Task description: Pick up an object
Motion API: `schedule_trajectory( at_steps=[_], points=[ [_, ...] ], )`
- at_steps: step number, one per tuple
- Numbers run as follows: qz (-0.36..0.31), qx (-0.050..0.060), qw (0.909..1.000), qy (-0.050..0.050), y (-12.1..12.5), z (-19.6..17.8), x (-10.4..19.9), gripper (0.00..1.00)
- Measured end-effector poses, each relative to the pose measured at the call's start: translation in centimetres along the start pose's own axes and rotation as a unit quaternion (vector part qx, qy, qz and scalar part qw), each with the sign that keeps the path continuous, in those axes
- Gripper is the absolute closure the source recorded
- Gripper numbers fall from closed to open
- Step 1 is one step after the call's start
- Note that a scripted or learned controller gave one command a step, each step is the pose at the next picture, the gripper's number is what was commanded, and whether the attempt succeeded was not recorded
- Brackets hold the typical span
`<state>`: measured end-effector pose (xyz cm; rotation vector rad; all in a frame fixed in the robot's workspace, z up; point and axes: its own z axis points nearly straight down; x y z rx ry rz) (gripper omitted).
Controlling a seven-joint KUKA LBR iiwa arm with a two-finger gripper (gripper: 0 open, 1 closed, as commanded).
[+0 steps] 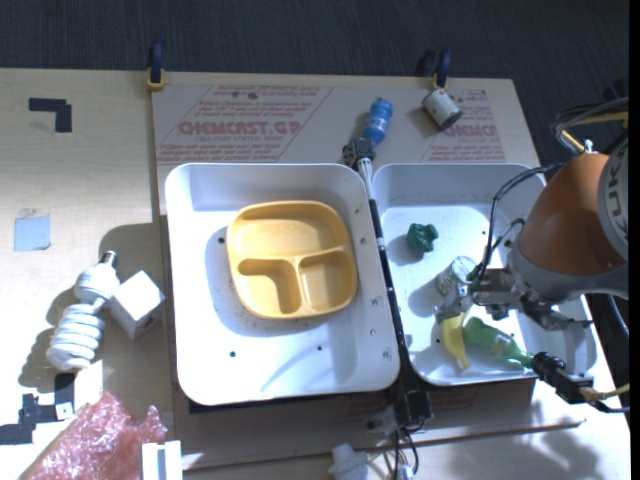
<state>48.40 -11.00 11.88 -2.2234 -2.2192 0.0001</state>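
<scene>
Hanging low in the right bin [560, 363], the hand [462, 293] sits just above the green bottle [492, 340] and yellow piece [455, 340] lying against the bin's floor, its grip state hidden from this angle.

Bright, hard light falls on the bench; the far background is dark. The left bin [190, 268] throws a soft shadow leftward. The white bins glare slightly. Focus is fair, fine detail soft.
</scene>
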Motion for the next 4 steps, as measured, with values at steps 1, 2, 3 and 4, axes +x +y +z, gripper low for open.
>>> schedule_trajectory(
  at_steps=[1, 2, 3, 4],
  points=[
    [0.000, 0.000, 1.0000, 0.000, -0.7, 2.7, 0.9, 0.00],
    [0.001, -0.001, 1.0000, 0.000, -0.5, 1.7, 0.9, 1.00],
    [-0.002, -0.001, 1.0000, -0.001, 6.2, -16.3, 1.6, 1.00],
    [-0.002, 0.000, 1.0000, -0.001, 7.8, -15.3, 5.5, 1.00]
  ],
)
